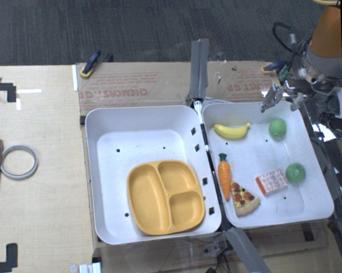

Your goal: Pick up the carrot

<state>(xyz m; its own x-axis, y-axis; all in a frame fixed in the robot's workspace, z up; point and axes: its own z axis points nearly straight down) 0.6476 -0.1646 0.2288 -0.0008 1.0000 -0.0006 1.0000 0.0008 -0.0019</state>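
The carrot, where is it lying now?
The carrot lies in the right bin, near its left wall, just above the pizza slice and below the banana.

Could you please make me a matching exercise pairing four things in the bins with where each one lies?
Things:
1. carrot
2. banana
3. yellow plate
4. pizza slice

Places:
A. left bin
B. near the top of the right bin
C. along the right bin's left wall
D. just right of the carrot's lower end

Pairs: 1-C, 2-B, 3-A, 4-D
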